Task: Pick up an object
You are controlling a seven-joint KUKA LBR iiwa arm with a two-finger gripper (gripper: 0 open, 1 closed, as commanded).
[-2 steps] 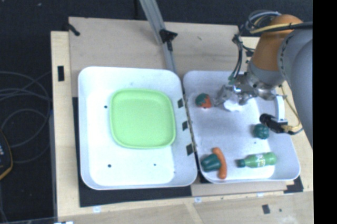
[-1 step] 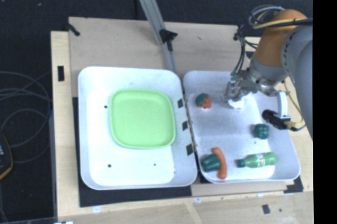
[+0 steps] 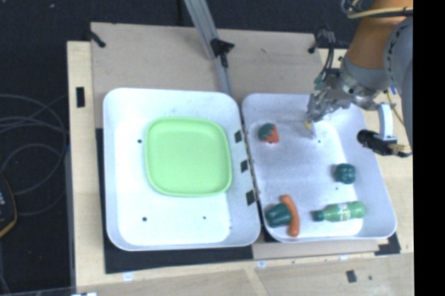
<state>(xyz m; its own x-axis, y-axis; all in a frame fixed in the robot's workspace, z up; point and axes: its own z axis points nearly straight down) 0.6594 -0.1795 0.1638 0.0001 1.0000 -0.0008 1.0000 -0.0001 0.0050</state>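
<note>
My gripper (image 3: 313,117) hangs over the far part of the right bin (image 3: 306,169), near its back rim, pointing down. In that bin lie a small orange and green toy (image 3: 268,133) at the left, a dark green round piece (image 3: 344,173) at the right, a green bottle (image 3: 339,212) near the front right, and a green and orange carrot-like toy (image 3: 283,214) at the front left. The orange and green toy lies a short way left of and nearer than the gripper. Nothing shows between the gripper's tips.
The left bin (image 3: 125,218) holds a light green square plate (image 3: 188,155). A grey slanted pole (image 3: 198,3) rises behind the bins with a clamp at its base. A black fitting (image 3: 379,142) sits at the right bin's right rim.
</note>
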